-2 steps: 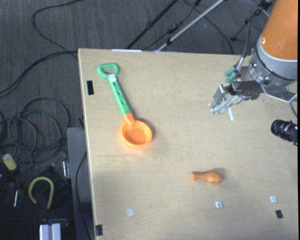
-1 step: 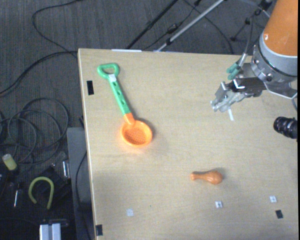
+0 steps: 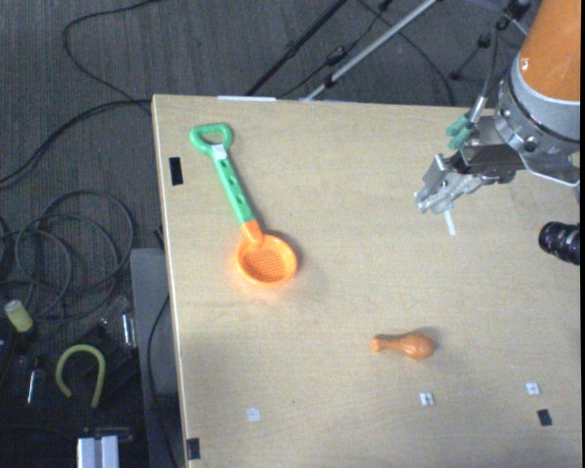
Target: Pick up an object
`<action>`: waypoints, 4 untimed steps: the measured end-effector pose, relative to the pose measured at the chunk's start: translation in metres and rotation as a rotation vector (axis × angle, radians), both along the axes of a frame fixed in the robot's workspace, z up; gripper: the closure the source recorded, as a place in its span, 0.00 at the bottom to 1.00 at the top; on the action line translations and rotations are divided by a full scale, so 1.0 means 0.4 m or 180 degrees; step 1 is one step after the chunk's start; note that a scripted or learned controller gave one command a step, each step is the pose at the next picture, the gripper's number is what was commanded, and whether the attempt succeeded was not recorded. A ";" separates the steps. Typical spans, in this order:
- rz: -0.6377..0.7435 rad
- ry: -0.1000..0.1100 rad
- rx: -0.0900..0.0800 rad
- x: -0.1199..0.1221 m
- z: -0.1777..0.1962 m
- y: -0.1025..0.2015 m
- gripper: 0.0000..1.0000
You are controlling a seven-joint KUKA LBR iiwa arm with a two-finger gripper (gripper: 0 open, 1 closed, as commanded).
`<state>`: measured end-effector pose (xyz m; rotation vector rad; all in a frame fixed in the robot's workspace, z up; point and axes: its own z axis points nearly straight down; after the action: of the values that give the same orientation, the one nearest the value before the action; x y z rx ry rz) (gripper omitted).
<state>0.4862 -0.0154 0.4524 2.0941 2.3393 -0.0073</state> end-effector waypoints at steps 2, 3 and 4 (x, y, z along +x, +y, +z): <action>-0.0007 0.0001 -0.0013 0.005 0.046 -0.001 1.00; -0.0855 -0.0004 0.0011 -0.004 -0.051 0.179 1.00; -0.0849 0.0003 0.0009 -0.003 -0.029 0.181 1.00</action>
<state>0.4851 0.0571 0.4406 2.3888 2.0423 -0.0051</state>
